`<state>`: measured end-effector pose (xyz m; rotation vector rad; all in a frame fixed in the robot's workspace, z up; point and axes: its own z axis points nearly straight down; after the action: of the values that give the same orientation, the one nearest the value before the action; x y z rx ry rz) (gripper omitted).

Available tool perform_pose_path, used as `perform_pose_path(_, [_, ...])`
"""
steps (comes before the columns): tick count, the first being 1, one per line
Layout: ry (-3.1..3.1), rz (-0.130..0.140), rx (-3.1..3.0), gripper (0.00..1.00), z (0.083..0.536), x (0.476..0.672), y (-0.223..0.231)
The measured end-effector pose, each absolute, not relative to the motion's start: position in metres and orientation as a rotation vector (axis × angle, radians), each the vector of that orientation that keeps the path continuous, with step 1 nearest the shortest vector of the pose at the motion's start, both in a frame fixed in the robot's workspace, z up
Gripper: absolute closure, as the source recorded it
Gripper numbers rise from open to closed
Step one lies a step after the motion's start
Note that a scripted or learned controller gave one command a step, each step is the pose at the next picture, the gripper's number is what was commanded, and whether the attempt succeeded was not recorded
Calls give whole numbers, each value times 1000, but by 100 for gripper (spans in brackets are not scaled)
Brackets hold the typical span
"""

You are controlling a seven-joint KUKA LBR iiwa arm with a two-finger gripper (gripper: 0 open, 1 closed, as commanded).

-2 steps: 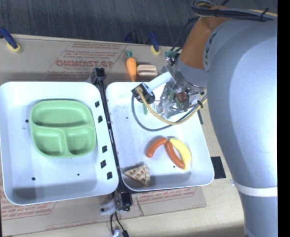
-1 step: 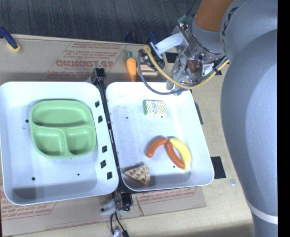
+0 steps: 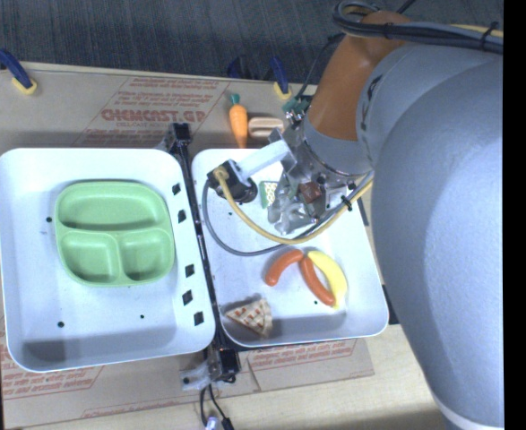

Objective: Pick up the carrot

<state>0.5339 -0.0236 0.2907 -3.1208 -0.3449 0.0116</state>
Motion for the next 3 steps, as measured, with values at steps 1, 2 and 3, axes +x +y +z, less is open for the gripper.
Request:
perform_pose_path(1, [-326,2,-3124,100,398,522,-3])
perform_pose_path(2, [-412,8,-3111,100,318,477,-43])
perform_pose_path(3, [-468,4,-3104,100,362,491,-103])
